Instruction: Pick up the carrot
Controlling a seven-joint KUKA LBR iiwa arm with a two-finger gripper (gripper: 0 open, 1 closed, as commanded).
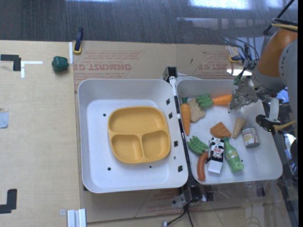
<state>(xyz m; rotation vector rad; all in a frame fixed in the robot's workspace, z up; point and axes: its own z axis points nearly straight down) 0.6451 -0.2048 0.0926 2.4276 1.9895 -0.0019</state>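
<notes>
Cardboard sheeting covers my bench, with two white bins side by side in mid-frame. On my screen the left bin (90,141) holds a yellow divided plate (139,134). The right bin (265,171) carries the toy food: one carrot (185,118) lies lengthwise against its left wall, and a second carrot (221,99) with green leaves lies near the upper edge. The gripper (238,100) hangs at the upper right, just beside that second carrot's orange tip; whether it touches I cannot tell. Lower down I see a green bottle (233,156), a small milk carton (216,155), a tin can (249,137) and a sausage (202,166).
</notes>
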